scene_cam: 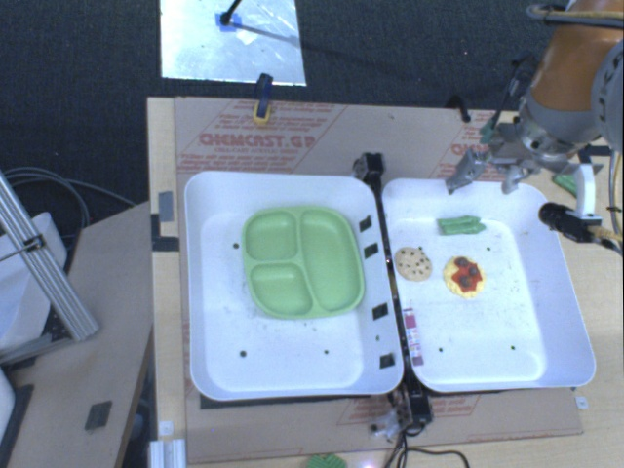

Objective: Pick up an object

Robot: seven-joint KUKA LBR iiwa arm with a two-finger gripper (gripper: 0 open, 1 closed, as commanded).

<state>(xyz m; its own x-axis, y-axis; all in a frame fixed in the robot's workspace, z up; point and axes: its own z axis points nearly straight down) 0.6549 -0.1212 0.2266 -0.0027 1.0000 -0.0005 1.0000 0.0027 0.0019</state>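
In the right bin [556,354] lie three small items: a green bean pod [460,225] near the back, a round chocolate-chip cookie [413,262] at the left, and a yellow pastry with red filling [465,276] in the middle. My gripper [487,176] hangs above the bin's back rim, up and to the right of the green pod. Its two fingers stand apart with nothing between them. The grey arm with its orange band reaches in from the upper right.
The left bin [210,359] holds a light green divided plate [300,261]. A black divider with clips [382,281] runs between the bins. A yellow and blue clamp [262,100] sits on the cardboard behind them. A black fixture [570,222] sticks over the right bin's edge.
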